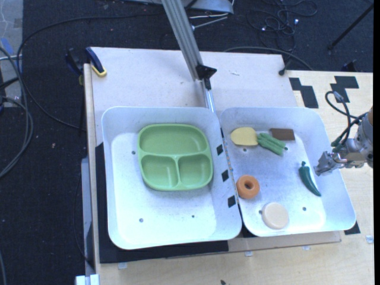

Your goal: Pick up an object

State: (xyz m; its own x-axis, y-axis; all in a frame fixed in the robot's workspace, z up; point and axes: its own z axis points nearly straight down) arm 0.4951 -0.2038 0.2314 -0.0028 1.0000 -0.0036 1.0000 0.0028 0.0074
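Entry, right bin point(332, 215): I log a green pepper point(309, 179) near its right wall, long axis running from upper left to lower right, stem end toward the far side. Gripper point(326, 163) sits just beside it at the rim; I cannot tell its opening. Risk, as I judge it: the wall crowds a finger and the slim pepper skids away.
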